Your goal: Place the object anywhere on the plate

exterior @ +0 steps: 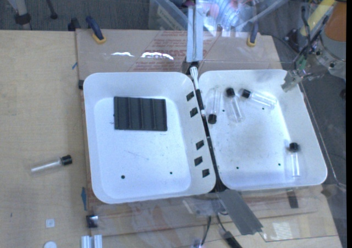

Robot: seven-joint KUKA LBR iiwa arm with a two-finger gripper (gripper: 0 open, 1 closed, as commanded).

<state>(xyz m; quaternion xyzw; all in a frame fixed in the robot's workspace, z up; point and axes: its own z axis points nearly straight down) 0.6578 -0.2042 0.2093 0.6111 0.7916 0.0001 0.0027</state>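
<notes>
The things to be moved are small clear tubes with black caps, lying in the right bin point(311, 148). Three sit as a cluster of tubes point(236, 104) near that bin's upper left, a tube by the divider point(211, 110) lies just beside the wall between the bins, and a lone tube point(294, 159) rests well apart, near the lower right corner. The dark ribbed plate point(140, 114) lies flat in the left bin point(96, 148) with nothing on it — so, as I judge it, the task has not begun: a tube must still be picked, carried across the divider and set down. One stray tube point(50, 164) lies on the wooden bench point(33, 87), left of both bins. The gripper point(290, 82) hangs at the right bin's upper right corner, the arm slanting in from the right; whether it is spread or pressed together I cannot tell.
</notes>
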